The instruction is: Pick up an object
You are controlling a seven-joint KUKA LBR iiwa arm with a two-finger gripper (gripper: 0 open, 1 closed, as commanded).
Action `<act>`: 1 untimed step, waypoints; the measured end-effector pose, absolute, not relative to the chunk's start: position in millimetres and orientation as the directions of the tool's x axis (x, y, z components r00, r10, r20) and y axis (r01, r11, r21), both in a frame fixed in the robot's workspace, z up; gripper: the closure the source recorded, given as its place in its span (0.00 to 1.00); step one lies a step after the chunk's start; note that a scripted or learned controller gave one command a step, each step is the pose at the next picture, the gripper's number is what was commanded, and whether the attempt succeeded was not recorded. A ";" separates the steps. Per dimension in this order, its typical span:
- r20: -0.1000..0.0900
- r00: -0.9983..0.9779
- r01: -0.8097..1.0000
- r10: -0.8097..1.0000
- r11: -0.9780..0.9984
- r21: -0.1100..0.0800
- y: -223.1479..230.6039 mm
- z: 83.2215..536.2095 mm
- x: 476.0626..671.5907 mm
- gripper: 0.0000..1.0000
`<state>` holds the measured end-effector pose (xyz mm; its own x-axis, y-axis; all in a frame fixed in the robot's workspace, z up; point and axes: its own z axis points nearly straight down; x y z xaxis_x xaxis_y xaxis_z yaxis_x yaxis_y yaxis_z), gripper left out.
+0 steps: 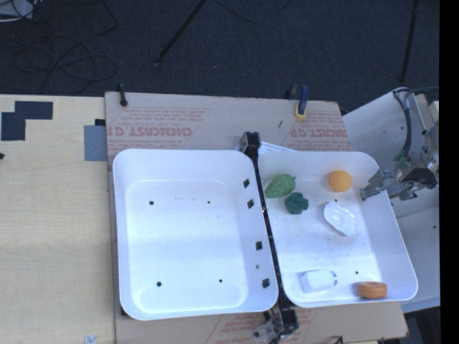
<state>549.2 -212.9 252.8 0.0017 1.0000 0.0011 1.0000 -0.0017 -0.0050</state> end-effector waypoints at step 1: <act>0.002 0.000 1.000 1.000 0.000 -0.003 -211.7 83.0 554.8 0.00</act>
